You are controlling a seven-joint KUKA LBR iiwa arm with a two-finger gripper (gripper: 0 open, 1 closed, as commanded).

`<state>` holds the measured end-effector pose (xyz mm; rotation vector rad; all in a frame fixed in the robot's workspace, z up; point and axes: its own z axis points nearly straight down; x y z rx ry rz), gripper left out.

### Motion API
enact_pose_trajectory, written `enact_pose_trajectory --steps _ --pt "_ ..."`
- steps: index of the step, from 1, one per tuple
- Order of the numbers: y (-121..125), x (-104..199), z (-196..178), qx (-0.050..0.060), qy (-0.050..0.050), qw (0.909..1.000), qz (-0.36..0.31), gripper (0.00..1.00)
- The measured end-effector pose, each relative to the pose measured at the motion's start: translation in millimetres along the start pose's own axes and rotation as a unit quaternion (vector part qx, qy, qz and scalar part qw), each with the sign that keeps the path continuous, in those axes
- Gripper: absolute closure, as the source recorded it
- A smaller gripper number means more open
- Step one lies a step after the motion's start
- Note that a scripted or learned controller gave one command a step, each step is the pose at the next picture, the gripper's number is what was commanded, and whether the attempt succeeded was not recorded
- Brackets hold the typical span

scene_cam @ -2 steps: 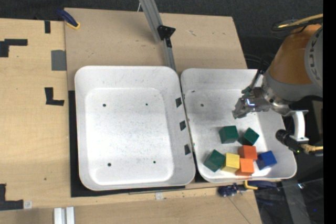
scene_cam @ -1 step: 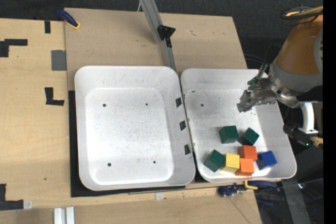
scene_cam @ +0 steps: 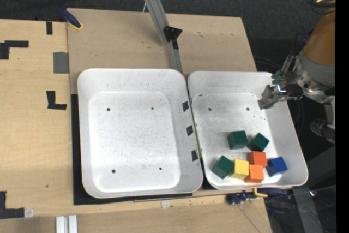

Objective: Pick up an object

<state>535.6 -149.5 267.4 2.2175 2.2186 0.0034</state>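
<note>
The stuff to grab is a bunch of small blocks piled in the near corner of the right bin [scene_cam: 218, 90]: three dark green cubes [scene_cam: 237, 139], a yellow one [scene_cam: 241, 166], two orange ones [scene_cam: 257, 159] and a blue one [scene_cam: 277, 165], all chunky with matte faces and several touching each other. Both bins are shallow white trays with rounded corners and speckled floors, and the left bin [scene_cam: 87, 84] sits right beside the right one. The gripper [scene_cam: 269, 97] hangs over the right bin's far right edge, well apart from the blocks, and I can't tell how its jaws stand.
</note>
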Motion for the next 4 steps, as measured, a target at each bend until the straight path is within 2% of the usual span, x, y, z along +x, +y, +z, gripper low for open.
enact_pose_trajectory --steps 2,3,4 --pt "3.6 114.9 23.8 0.004 0.002 1.0 -0.003 1.0" --pt "1.3 162.3 34.7 0.004 0.001 1.0 -0.003 1.0" --pt "3.8 220.6 32.2 0.003 0.002 1.0 -0.004 1.0"
